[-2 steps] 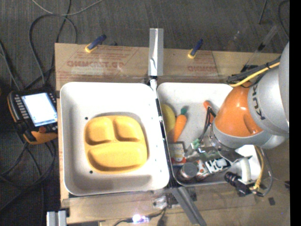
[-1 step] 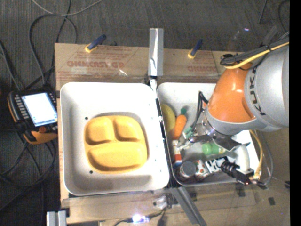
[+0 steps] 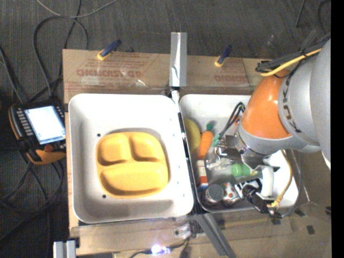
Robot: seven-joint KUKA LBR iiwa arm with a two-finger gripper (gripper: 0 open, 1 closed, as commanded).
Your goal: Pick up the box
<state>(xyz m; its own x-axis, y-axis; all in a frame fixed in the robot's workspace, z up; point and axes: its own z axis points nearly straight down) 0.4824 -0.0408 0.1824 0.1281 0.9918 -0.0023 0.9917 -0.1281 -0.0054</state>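
Note:
The box (image 3: 201,172) looks like a small red and white carton lying against the left wall of the right bin (image 3: 290,192), just below the carrot. My gripper (image 3: 230,168) hangs low over the middle of that bin, a little to the right of the box, among the cluttered items. The grey wrist and orange band (image 3: 266,117) cover much of the bin's right half and hide what lies under them.
A banana (image 3: 192,134) and a carrot (image 3: 205,142) lie at the right bin's upper left. A dark can (image 3: 213,193) and a green item (image 3: 239,170) sit near the gripper. The left bin (image 3: 80,144) holds a yellow divided tray (image 3: 132,163).

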